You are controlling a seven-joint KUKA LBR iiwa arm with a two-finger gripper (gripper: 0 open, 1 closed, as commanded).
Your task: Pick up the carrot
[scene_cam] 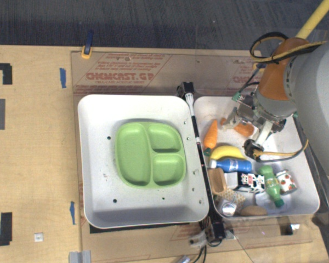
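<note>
With the gripper (242,120) hung near the carrot (210,134), its opening impossible to tell, the close-lying banana (230,152) could be nudged or grabbed instead.

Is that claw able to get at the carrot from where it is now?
Probably yes. The carrot lies uncovered at the right bin's left edge, beside the banana, and the claw hangs close to its right.
</note>
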